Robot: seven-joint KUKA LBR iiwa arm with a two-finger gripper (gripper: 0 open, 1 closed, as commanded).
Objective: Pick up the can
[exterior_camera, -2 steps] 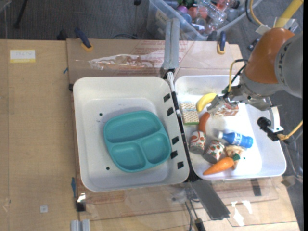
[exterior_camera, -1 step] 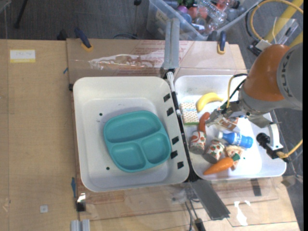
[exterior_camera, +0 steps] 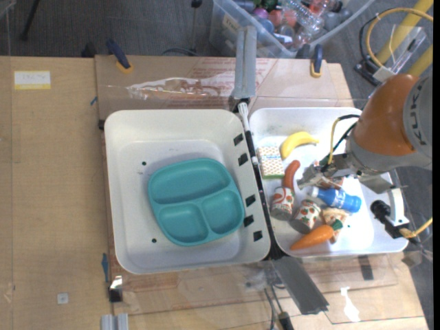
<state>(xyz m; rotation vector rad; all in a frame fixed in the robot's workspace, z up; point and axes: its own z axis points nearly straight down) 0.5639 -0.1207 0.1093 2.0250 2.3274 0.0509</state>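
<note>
Reaching in from the right, the grey arm (exterior_camera: 395, 126) with its orange band hangs over the right bin (exterior_camera: 357, 243), its end effector (exterior_camera: 322, 176) low among the clutter; whether it is clenched or released, I cannot tell. The can (exterior_camera: 282, 199) lies near the bin's left wall, just left and below the end effector, apart from it. A blue bottle (exterior_camera: 338, 199), carrot (exterior_camera: 313, 236) and banana (exterior_camera: 300, 143) lie around. The left bin (exterior_camera: 124, 136) holds a teal divided plate (exterior_camera: 196, 201).

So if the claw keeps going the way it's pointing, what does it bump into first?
Probably the red sausage, just left of the claw. Depth is hard to judge, so it might pass above it.
</note>
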